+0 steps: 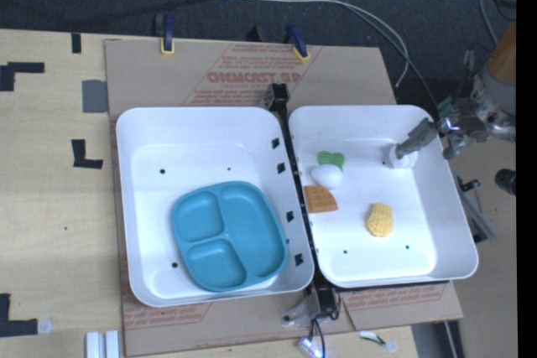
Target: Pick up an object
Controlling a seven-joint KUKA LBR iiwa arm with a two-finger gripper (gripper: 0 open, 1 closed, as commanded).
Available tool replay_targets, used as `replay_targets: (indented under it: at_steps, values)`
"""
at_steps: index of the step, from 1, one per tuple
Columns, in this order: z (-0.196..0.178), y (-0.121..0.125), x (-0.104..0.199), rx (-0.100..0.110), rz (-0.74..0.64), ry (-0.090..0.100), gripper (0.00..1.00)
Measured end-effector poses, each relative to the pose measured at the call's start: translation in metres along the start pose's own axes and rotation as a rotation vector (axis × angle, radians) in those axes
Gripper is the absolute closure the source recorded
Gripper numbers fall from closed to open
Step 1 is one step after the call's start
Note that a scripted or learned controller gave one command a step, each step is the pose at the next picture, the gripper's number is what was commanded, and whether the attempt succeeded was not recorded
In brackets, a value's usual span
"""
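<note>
My tool reaches in from the right and sits low over the upper right part of the right bin, close to that bin's right wall; I cannot tell how its fingers stand, and I see nothing gripped. The arm behind it crosses the bin's right rim. Four small things lie in this bin: a yellow piece near the middle, well apart from the tool; an orange-brown piece, a white piece and a green piece clustered against the left wall. Bare white floor lies between the tool and the yellow piece, and along the near wall. The left bin touches the right one along a black joint and carries a blue divided plate in its near half. Both bins rest on a cardboard sheet held by two clamps at its far edge, on a wooden counter. Cables run over the dark floor beyond.
</note>
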State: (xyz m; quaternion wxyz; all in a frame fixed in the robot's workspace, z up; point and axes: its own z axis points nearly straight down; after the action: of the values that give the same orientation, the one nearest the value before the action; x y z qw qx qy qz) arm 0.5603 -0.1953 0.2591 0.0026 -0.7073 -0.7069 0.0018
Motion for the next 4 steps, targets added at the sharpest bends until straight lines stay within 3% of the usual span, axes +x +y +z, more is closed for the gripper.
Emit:
replay_targets:
  at_steps: [1, 4]
  values:
    - [-0.003, 0.001, 0.000, -0.006, -0.001, -0.001, 0.00]
    - [0.149, -0.001, 0.005, -0.001, -0.001, 0.000, 0.00]
